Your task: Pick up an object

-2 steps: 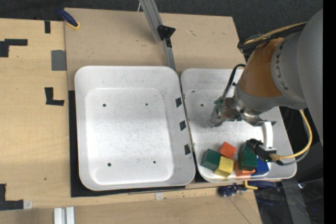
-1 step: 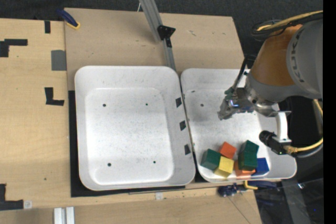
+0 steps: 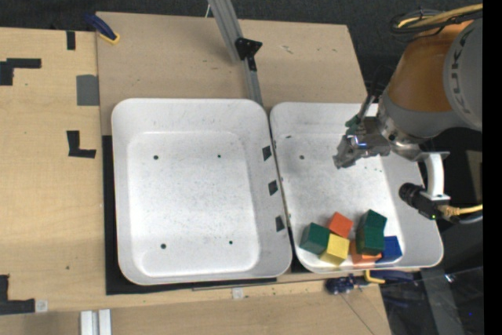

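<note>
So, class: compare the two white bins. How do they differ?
The left bin has only a bare floor with four dark dots showing; the right bin holds coloured blocks heaped at its near end. The gripper hangs over the right bin, not the left bin. The left bin looks wider than the right bin. Both are shallow, white, with rounded corners.

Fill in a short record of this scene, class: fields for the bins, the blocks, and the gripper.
bins: left bin and right bin, side by side
blocks: green, orange, yellow, blue blocks clustered in the right bin's near corner
gripper: gripper above the right bin's middle, apart from the blocks
held: nothing seen in the gripper
</note>
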Available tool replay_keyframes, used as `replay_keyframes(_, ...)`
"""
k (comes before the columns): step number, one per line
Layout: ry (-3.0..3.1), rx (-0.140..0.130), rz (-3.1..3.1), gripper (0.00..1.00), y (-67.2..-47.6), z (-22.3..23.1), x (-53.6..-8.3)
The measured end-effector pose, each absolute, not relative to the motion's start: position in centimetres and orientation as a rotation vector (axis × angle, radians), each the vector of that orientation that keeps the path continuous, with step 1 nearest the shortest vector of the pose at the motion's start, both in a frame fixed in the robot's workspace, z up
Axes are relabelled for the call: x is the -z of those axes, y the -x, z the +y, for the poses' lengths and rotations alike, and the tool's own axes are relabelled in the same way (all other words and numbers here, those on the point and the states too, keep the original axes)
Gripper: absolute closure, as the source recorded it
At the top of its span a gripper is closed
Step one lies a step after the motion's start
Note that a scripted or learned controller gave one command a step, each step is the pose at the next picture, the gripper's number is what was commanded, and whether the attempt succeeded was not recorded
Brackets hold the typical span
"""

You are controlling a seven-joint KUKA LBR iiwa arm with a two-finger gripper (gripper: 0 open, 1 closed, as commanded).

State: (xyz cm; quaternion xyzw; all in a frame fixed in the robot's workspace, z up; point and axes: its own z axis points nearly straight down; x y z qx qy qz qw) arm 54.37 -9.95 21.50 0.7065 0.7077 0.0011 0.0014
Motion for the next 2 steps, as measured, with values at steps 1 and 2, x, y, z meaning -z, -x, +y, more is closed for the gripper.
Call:
replay_keyframes(1,-2.217,-0.003,2.222,1.0,-54.5,-9.9,-26.1)
replay_keyframes(2,-2.217,0.002,2.228,1.0,-54.1,-5.6,-25.4)
